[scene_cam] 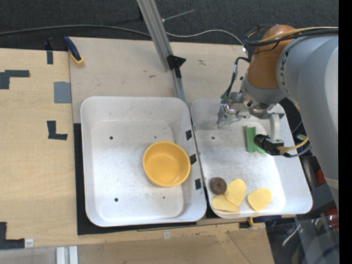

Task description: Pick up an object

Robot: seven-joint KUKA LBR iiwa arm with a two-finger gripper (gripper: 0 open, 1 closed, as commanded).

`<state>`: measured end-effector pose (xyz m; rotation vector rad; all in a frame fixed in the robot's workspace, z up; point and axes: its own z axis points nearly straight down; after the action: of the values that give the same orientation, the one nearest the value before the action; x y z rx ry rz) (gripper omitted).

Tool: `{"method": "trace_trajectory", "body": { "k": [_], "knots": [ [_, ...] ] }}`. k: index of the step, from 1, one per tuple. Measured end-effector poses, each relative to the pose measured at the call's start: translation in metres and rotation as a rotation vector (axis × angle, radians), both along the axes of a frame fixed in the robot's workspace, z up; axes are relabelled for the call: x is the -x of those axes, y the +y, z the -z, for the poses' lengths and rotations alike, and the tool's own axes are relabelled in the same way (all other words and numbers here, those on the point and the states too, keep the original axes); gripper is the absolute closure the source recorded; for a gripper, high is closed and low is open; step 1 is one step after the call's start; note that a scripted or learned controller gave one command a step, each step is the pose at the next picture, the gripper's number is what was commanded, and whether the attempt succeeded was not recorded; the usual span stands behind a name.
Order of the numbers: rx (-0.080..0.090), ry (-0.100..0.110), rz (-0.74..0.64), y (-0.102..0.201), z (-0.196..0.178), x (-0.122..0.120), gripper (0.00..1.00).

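The gripper (226, 116) hovers at the right bin's (291, 205) twelve o'clock; whether its jaws are wide or narrow, I cannot tell. The green block (251, 138), at three o'clock from it, looks light and stiff, best pinched across its narrow sides.

Round yellow plastic bowl (166, 163) in left white bin (99, 114). Right white bin (291, 194): green block (251, 139), brown disc (218, 185), yellow chips (242, 196). Gripper (226, 116) over right bin's far end.

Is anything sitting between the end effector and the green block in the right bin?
Nothing visible. The end effector is over the upper part of the right bin, and the green block lies just toward the right of the view from it, with bare bin floor between. The yellow pieces and brown disc sit at the near end.
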<state>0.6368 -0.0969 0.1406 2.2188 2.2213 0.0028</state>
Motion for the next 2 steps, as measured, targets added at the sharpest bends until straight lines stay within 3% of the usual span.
{"method": "trace_trajectory", "body": {
  "k": [2],
  "knots": [
    [0.000, -0.001, -0.001, 0.002, -0.089, -0.003, 1.00]
  ]
}}
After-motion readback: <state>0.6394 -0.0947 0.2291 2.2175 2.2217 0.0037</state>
